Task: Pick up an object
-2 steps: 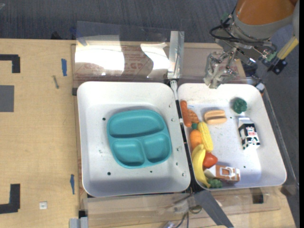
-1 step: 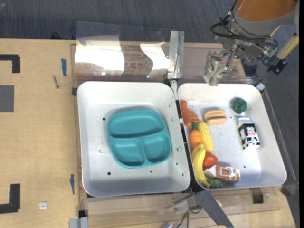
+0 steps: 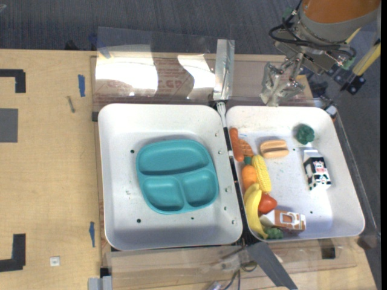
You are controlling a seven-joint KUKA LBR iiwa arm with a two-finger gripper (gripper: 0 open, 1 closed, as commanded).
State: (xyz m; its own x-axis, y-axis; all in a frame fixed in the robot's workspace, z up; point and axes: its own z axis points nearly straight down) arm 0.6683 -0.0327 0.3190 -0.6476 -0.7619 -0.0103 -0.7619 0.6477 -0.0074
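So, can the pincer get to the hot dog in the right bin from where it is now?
Probably yes. The pincer hangs above the right bin's far rim, and the hot dog lies in the open, apart from the corn, with nothing over it.

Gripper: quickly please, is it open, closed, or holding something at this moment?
Gripper: open, holding nothing, above the back edge of the right bin.

A teal divided plate sits in the left bin. The right bin holds toy foods: corn, banana, hot dog. The gripper hangs above its far edge.
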